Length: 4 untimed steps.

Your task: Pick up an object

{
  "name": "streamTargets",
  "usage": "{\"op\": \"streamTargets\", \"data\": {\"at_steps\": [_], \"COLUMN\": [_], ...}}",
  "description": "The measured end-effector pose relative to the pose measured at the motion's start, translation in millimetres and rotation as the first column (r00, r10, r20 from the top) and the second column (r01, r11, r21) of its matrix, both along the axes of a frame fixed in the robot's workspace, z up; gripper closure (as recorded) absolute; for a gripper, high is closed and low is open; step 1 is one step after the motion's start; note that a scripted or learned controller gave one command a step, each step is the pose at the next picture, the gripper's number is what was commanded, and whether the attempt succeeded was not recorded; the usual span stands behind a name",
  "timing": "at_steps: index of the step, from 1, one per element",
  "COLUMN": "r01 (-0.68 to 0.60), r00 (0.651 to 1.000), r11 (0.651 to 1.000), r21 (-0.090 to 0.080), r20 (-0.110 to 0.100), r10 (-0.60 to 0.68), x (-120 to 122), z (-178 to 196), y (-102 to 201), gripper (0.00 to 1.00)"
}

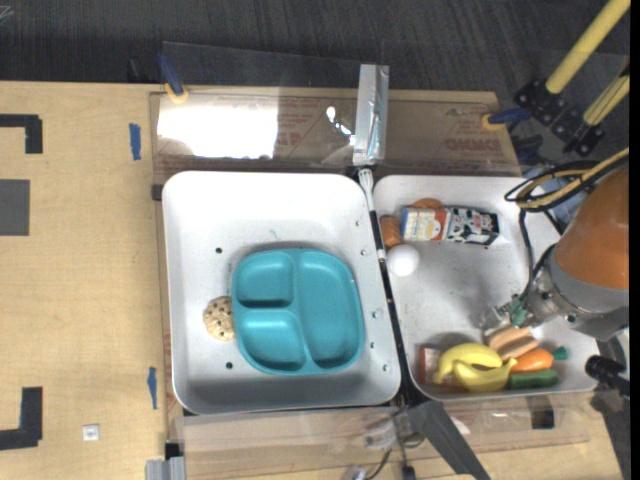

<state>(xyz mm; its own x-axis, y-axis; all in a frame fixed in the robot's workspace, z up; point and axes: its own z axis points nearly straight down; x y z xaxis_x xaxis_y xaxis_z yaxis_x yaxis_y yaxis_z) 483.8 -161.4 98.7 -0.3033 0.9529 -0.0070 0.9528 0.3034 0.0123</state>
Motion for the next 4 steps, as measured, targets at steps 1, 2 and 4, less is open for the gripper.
{"op": "streamTargets", "data": {"at_steps": [1,2,4], "r01": [0.345,0.177,0.121], "r00": [0.938,0.984,0.993], "r11": [0.938,0.984,0.993], "r21": [0.004,0.001,0.003], "r20": [-0.006,-0.009,-0.009], "r10": [-0.345,-0.177,-0.121], "x": [-2,-3,-3], "z": [-5,38,-12], "y": [14,-20,-28], "gripper": [1.00,1.00,0.00]}}
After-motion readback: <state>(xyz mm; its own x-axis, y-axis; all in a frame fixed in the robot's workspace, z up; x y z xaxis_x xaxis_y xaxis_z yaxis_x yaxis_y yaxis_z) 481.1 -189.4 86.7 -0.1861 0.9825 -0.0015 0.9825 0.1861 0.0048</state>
